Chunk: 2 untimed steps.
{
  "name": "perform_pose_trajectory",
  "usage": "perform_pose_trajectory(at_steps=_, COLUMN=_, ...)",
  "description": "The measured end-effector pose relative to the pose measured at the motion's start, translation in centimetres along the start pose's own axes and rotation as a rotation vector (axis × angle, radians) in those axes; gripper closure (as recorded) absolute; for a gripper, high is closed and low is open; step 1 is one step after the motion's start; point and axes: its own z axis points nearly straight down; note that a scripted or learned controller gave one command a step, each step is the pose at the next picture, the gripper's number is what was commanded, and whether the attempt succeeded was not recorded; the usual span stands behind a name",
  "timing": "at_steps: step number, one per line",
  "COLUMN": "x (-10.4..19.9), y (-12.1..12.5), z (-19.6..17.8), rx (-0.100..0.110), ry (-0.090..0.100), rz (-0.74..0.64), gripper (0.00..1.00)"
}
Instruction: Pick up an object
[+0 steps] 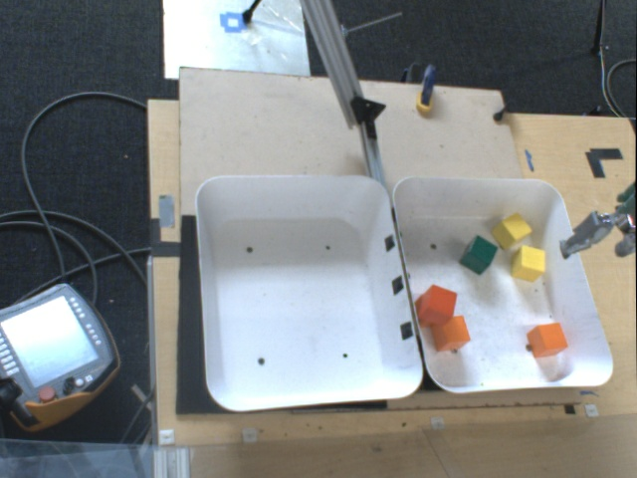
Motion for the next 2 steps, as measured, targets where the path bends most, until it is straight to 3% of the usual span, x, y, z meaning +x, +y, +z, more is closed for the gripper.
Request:
perform_pose_trajectory(at_steps=1, x=4.9, y=-0.7, z=-15.7, rx=-0.001, ry=0.003, rz=-0.004, gripper=0.0)
perform_pose_trajectory(at_steps=2, x=7.9, y=12.2, z=-15.8, rx=0.006, ry=0.004, rz=-0.004, gripper=0.0)
